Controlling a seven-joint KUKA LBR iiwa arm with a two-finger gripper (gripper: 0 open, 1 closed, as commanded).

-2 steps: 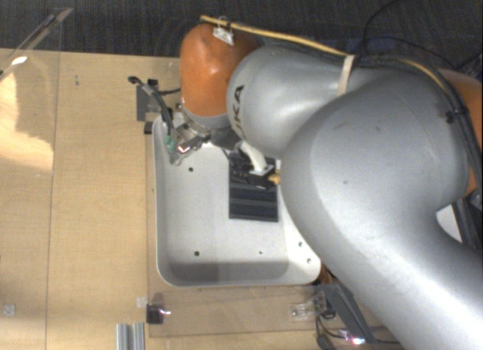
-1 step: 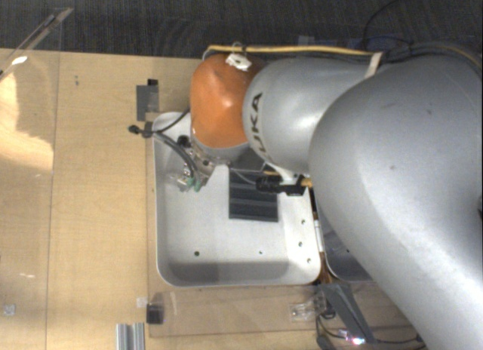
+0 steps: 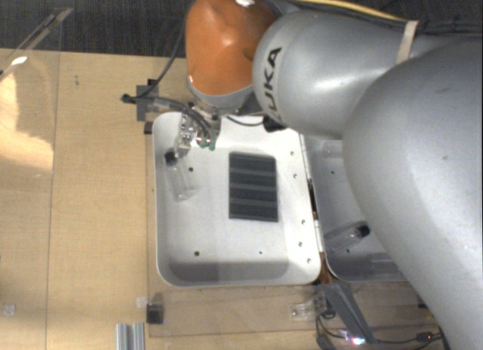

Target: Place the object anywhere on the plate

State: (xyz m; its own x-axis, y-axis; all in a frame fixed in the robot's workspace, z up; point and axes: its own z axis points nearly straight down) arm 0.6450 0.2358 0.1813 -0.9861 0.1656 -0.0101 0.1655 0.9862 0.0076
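Observation:
The plate (image 3: 253,186) is a dark, ribbed rectangle lying flat in the middle of the left bin (image 3: 226,269). A small clear object with a dark end (image 3: 179,177) lies on the bin floor to the left of the plate, apart from it. My gripper (image 3: 190,136) hangs under the orange wrist band at the bin's far left corner. It is just above and behind the clear object. A small green and red part (image 3: 205,143) shows on the gripper's side. Whether anything sits in the gripper is hidden by blur.
The grey arm covers most of the right bin (image 3: 339,265), where another clear piece with a dark tip (image 3: 349,236) lies. A cable bracket (image 3: 145,104) sticks out at the left bin's far left corner. Small clamps (image 3: 154,312) sit on the bench in front.

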